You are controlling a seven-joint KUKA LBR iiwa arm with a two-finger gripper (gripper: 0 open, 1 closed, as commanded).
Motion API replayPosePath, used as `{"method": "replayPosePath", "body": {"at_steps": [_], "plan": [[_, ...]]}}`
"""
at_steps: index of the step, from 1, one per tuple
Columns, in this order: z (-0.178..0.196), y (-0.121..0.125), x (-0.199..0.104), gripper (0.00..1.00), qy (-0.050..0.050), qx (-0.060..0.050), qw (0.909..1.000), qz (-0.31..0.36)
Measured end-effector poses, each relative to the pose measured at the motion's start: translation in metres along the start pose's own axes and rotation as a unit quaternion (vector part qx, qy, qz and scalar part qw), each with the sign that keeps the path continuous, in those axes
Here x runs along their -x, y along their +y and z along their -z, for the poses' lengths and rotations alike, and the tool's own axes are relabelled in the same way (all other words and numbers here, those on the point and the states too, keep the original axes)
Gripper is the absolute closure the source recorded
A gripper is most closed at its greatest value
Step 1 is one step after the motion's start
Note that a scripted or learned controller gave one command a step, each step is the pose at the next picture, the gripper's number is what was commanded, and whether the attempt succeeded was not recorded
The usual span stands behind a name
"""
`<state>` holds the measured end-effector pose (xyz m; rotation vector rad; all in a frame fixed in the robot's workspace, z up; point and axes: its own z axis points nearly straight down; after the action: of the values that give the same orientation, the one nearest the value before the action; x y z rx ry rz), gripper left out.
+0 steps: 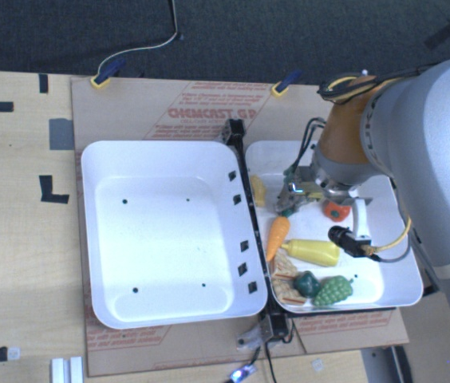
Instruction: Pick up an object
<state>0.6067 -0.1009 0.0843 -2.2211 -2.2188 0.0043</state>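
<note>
Gripper [290,199] low in the right bin [400,290], fingers blurred — grip impossible to tell, arm [416,142] covering the bin's far corner, carrot [277,236] just below

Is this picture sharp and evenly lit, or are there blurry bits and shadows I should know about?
In the camera view the light is soft and even: the left bin shows only faint shading along its walls, without harsh glare. The small toys, like the carrot and yellow bottle, look slightly soft. The arm, nearest the camera, is the blurriest and shades the right bin beneath it.
</note>
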Motion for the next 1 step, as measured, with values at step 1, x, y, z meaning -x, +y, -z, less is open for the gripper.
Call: {"method": "replayPosePath", "body": {"at_steps": [1], "plan": [[0.0169, -0.0602, -0.0040, 1.00, 0.000, -0.001, 1.0000, 0.000]]}}
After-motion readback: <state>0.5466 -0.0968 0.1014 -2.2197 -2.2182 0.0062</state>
